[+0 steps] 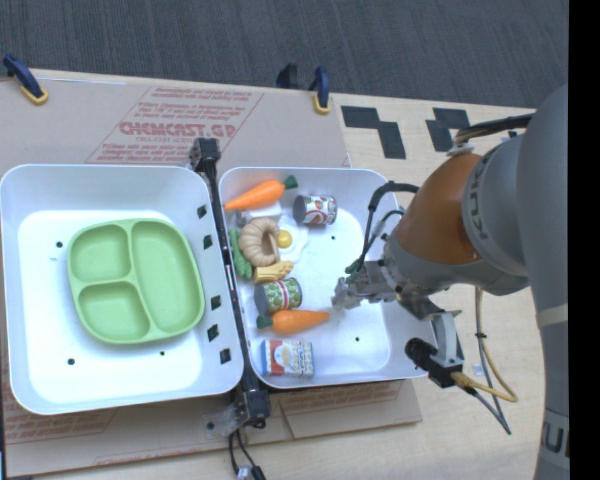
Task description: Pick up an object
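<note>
Jaws, whose opening I cannot tell, hang in the right bin just beside a carrot, likely light, stiff and smooth, best pinched across its thick middle.

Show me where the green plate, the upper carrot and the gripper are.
green plate [135, 279]: camera view, on the ridge where its compartments meet.
upper carrot [255, 194]: camera view, middle of its orange body.
gripper [346, 295]: camera view, at its tip.

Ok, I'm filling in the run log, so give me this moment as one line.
arm: over right bin | gripper: low beside lower carrot, nothing seen held | left bin: green divided plate
</note>
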`<state>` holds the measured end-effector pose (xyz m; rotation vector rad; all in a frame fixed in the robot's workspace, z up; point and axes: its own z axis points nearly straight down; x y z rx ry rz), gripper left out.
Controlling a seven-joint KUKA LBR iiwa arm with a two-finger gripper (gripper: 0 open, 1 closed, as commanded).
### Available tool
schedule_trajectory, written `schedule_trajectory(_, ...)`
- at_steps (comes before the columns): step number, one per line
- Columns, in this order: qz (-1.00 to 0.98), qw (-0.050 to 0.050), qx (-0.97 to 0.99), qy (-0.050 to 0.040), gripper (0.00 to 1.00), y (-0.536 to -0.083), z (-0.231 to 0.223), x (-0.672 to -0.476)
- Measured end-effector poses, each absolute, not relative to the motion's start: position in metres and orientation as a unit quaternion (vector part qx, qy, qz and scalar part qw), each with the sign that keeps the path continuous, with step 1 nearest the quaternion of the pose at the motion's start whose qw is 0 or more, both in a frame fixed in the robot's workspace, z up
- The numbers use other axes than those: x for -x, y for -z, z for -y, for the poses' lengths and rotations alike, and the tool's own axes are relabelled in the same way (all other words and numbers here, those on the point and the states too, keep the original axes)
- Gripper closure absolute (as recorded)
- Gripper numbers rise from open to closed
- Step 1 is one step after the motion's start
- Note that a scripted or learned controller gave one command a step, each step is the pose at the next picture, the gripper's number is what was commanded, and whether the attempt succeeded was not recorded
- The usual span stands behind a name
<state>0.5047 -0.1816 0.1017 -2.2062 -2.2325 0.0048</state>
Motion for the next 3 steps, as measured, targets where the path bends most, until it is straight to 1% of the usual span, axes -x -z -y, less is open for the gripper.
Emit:
schedule_trajectory(1, 0.709, -0.001, 0.705, 0.0000, 1.00, -0.237, 0.206, -0.538)
schedule_trajectory(2, 0.709, 0.001, 0.705, -0.0010, 1.00, -0.206, 0.211, -0.478)
schedule_trajectory(3, 0.709, 0.000, 0.705, -0.0002, 1.00, -0.218, 0.211, -0.488)
